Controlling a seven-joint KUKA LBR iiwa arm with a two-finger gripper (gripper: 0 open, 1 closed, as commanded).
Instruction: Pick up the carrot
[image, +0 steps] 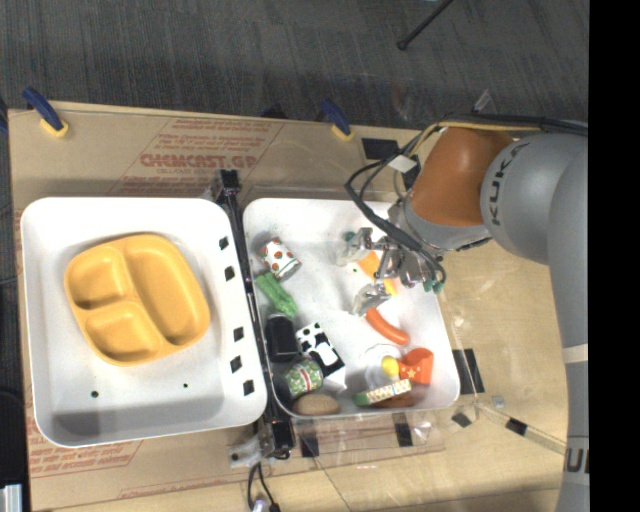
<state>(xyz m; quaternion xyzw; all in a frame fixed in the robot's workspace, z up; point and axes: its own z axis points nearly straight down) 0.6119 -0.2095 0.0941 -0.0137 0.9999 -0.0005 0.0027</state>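
The carrot (387, 327), a short orange-red stick, lies flat in the right bin (330, 225) near its right wall. My gripper (359, 270) hangs just above and left of it, over the bin's upper middle. Its two fingers are spread wide, one fingertip (356, 240) toward the back and the other (366, 298) close to the carrot's upper end. The gripper is open. A small orange piece (371, 262) shows between the fingers near the palm; I cannot tell what it is or whether it touches them.
The right bin also holds a red-and-white can (280, 258), a green piece (275, 295), a black block (281, 338), a black-and-white toy (322, 347), a green can (303, 378), a brown lump (318, 403) and a red cup (418, 365). A yellow divided tray (135, 295) lies in the left bin (60, 400).
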